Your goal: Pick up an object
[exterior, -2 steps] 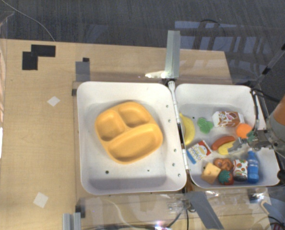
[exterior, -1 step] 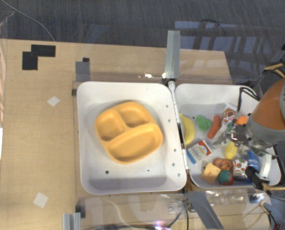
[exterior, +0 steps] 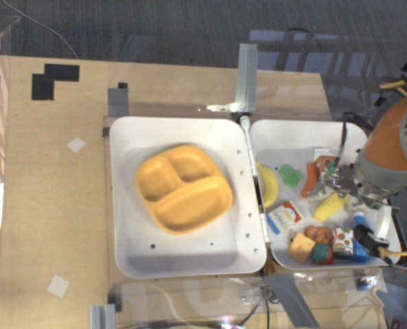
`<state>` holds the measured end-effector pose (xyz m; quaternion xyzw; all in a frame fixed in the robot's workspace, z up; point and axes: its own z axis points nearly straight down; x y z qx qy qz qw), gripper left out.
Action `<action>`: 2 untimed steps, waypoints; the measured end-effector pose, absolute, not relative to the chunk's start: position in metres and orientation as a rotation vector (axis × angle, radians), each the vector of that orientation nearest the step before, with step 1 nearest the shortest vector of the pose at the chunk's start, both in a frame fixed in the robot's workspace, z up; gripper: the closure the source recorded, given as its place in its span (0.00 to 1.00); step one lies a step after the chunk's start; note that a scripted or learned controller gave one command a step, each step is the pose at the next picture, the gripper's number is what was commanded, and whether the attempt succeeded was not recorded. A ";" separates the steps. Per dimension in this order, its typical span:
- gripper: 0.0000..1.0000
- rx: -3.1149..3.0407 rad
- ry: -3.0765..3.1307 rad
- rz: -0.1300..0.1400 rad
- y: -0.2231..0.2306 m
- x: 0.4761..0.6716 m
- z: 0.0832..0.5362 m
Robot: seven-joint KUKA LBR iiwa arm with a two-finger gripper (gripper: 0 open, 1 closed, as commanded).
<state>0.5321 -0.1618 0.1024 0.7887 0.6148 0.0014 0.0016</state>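
The right bin [exterior: 279,139] holds several toy foods. Among them are a yellow banana [exterior: 268,184], a green piece [exterior: 290,177], a red sausage [exterior: 311,181] and a yellow corn cob [exterior: 329,205]. Nearer the front lie a white and red packet [exterior: 284,216], an orange wedge [exterior: 300,247], a strawberry [exterior: 320,253] and a blue bottle [exterior: 359,244]. My gripper [exterior: 338,181] hangs low over the right side of this bin, just above the corn cob and right of the sausage. Nothing is visibly held.
The left bin [exterior: 131,252] carries a yellow divided plate [exterior: 183,188] at its middle. A metal post [exterior: 247,74] stands behind the wall between the bins. The arm's orange band [exterior: 394,142] and cables crowd the right bin's right edge.
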 end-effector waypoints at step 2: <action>0.00 2.828 1.362 0.006 -0.101 0.648 0.087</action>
